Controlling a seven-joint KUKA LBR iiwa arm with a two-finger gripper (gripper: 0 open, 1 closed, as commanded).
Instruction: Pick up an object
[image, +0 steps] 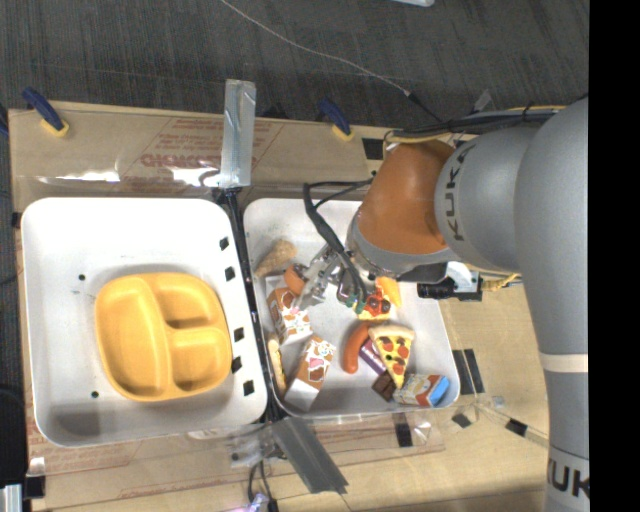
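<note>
A: What lies nearest the bottom edge?
B: In the right bin (440, 330), along its lower wall, a small box with a blue end (424, 389) sits in the corner, touching a pizza slice (392, 352). Just left of the slice is a sausage (353, 347), and further left a little printed carton (313, 364) leans toward the lower left corner.

A: And the left bin?
B: The left bin (60, 250) holds a yellow divided tray (163, 334), lying flat, well apart from the toys.

A: Higher up in the right bin?
B: Another small carton (291, 318) near the dividing wall, a red and orange piece (380, 300) by the middle, and a tan bread-like piece (277, 256) toward the upper left corner.

A: Where is the gripper?
B: The gripper (330, 283) is low in the right bin, among the toys, between the bread piece and the sausage. Its metal parts sit close to the red and orange piece and the upper carton.

A: How far open, and is it gripping anything?
B: I cannot tell; the orange wrist band (400, 210) and grey arm (540, 210) cover most of it, and the fingers blur into the clutter. No toy is seen clearly between them
</note>
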